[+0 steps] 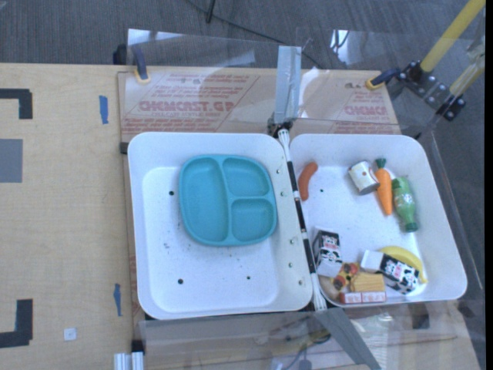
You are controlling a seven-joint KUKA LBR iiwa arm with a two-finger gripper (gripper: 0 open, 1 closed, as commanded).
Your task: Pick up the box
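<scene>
In the right shallow white plastic bin [435, 168], a small black-and-white printed carton box [328, 248] lies near the front edge, just beside the divide between the bins. A second such carton [401, 274] lies touching a yellow toy banana [406, 256], and a flat yellow box [367, 282] sits between the two cartons. The left white bin [150, 168] holds a teal three-compartment plastic plate [227, 199]. Both bins rest on a pale wooden tabletop [62, 206] marked with blue tape, with printed brown cardboard [192, 102] behind them and grey carpet floor [77, 6] beyond.
</scene>
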